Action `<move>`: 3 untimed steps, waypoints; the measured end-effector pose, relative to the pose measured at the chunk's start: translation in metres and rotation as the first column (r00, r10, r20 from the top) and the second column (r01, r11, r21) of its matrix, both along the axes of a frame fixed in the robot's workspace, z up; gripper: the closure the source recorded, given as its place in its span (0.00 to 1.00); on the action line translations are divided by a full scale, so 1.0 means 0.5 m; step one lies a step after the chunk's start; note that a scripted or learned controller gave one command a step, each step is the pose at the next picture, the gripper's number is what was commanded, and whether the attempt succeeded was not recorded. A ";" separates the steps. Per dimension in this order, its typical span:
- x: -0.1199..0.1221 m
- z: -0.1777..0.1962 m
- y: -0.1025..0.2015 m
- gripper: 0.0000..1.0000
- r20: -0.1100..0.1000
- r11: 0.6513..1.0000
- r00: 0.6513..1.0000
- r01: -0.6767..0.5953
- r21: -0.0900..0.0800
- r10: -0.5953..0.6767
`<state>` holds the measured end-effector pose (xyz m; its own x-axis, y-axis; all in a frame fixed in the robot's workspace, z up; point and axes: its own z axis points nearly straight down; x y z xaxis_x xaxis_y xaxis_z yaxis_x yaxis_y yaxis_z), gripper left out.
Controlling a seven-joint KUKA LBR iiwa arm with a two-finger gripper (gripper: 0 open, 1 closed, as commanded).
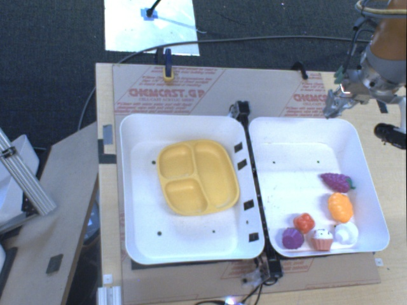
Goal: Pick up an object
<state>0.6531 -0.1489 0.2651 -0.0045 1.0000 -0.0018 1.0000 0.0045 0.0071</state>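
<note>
Several small toy foods lie in the right bin (299,138), near its front right corner: a purple grape bunch (336,182), an orange fruit (340,207), a red tomato (304,222), a purple round piece (292,238), a cupcake (322,239) and a white piece (346,234). My gripper (335,104) hangs above the back right corner of that bin, well away from the toys. Nothing shows between its fingers.
A yellow divided plate (197,176) lies in the left bin (137,138). A black divider with clips (251,183) runs between the bins. A cable crosses the floor behind the bench, beside a white sheet (149,18). A grey rail (25,176) stands at the left.
</note>
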 end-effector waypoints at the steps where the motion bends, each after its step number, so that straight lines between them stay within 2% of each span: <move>1: 0.002 0.042 0.000 1.00 -0.003 1.000 1.000 -0.001 0.001 0.001; 2: 0.024 0.028 0.096 1.00 -0.004 1.000 1.000 -0.004 0.003 0.004; 3: 0.004 0.015 0.202 1.00 -0.006 1.000 1.000 -0.005 0.003 0.005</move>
<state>0.6550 -0.0478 0.2726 -0.0091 1.0000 0.0012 1.0000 0.0091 0.0010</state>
